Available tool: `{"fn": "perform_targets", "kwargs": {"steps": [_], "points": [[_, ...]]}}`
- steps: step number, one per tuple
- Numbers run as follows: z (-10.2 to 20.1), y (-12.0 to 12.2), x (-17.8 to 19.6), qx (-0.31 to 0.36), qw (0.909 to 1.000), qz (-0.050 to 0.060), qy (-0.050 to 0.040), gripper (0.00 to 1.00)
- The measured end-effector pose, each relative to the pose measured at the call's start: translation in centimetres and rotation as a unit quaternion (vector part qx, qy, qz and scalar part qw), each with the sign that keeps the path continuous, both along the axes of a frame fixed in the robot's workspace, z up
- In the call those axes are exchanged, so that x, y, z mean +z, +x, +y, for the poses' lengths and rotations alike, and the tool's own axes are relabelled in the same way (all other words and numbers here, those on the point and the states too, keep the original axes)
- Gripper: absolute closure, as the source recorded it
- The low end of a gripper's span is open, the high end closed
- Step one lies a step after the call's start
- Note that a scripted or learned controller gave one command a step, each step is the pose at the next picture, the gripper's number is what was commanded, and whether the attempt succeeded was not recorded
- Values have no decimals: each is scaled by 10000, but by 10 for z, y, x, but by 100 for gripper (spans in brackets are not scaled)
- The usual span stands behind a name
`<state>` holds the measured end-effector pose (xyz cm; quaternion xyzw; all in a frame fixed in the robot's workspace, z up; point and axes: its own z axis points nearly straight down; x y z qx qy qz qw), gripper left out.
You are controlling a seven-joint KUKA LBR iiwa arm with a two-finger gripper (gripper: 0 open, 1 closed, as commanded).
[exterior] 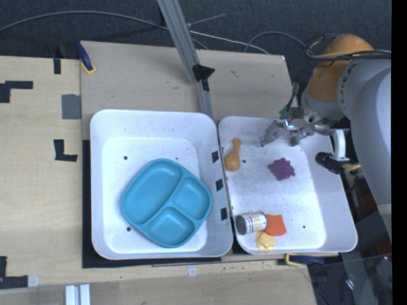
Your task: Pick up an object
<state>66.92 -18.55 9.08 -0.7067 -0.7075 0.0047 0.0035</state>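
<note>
Hovering spread and unladen at the right bin's [331,230] far edge, the pincer [284,134] must next be lowered onto the purple cluster [281,168].

**What the overhead camera leaves unclear**

The grey arm [372,107] is cut off by the right edge, so most of its body lies out of frame. The gripper [280,134] at the top of the right bin [331,234] appears small and blurred; its finger spacing cannot be read. A small can [251,222] lies on its side, its label too small to read. The yellow piece [264,241] beside it is partly covered by an orange piece [276,224], and neither shape can be identified. A slanted metal pole [181,37] runs off the top edge.
</note>
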Motion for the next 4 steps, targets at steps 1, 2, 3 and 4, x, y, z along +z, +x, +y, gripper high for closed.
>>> {"fn": "perform_targets", "kwargs": {"steps": [1, 2, 3, 4], "points": [[0, 0, 11, 5, 10000, -4, -4, 100], [4, 1, 54, 1, 10000, -74, 5, 100], [12, 2, 116, 8, 10000, -89, 3, 100], [14, -6, 170, 4, 10000, -85, 2, 100]]}}
